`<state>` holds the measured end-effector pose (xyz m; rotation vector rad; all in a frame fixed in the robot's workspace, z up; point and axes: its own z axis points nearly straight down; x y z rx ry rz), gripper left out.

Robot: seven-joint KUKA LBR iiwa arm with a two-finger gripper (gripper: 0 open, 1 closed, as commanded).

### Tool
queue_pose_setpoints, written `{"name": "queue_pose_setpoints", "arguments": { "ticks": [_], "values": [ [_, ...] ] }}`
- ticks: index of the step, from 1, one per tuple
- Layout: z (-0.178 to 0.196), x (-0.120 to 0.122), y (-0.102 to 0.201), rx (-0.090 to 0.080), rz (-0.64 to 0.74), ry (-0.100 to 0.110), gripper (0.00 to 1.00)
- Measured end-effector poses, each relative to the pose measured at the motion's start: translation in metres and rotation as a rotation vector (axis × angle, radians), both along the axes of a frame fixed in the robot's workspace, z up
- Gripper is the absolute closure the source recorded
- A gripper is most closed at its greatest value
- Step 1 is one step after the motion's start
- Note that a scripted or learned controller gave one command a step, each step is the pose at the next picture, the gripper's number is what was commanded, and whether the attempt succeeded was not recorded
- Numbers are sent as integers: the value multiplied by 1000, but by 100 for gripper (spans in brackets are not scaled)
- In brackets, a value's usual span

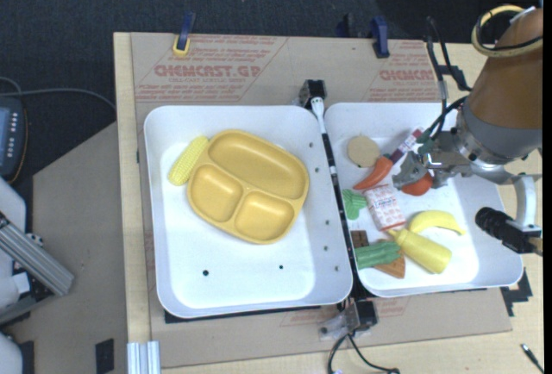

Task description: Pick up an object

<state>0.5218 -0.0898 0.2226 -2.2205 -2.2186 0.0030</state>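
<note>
My gripper (420, 167) hangs low over the upper middle of the right bin (487, 273). Directly beneath it lies a red tomato-like piece (417, 185), partly hidden by the gripper. An orange-red carrot (374, 173) points away to its left, and a tan round cookie (363, 149) lies above that. Below the gripper are a red-and-white snack packet (385, 209), a banana (435, 222) and a yellow bottle (423, 250). I cannot make out anything held by the gripper.
A green bean-like piece (377, 255), a brown bar (359, 238) and a small green piece (354, 203) lie along the right bin's left side. The left bin (177, 230) holds a yellow divided plate (248, 184) and a corn cob (188, 159).
</note>
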Motion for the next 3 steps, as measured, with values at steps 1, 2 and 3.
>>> {"name": "queue_pose_setpoints", "arguments": {
  "ticks": [1, 2, 3],
  "values": [
    [12, -6, 5, 0, 2, -5, 100],
    [-9, -9, 6, 1, 0, 0, 100],
    [-1, 0, 0, -2, 1, -6, 100]
  ]
}}
